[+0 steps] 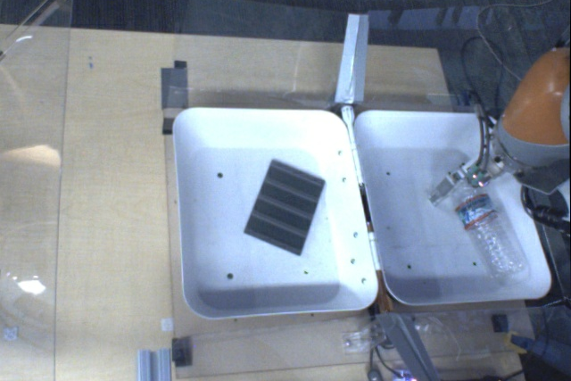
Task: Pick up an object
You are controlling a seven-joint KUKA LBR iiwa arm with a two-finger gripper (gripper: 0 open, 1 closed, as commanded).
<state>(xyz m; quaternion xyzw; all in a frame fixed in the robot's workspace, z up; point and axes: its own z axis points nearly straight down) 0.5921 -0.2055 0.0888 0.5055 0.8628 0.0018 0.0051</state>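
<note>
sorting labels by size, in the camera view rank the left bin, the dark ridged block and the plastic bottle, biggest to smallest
1. left bin
2. dark ridged block
3. plastic bottle, which looks somewhat smaller than the block, though its clear body is hard to outline against the white bin.

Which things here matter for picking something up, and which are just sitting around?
Part of the job:
- hand, low over the right bin
- clear plastic bottle lying in the right bin, just beside the hand
- dark ribbed block lying flat in the left bin, another possible pick

Just lying about:
- metal divider post behind the bins
- wooden bench
</note>
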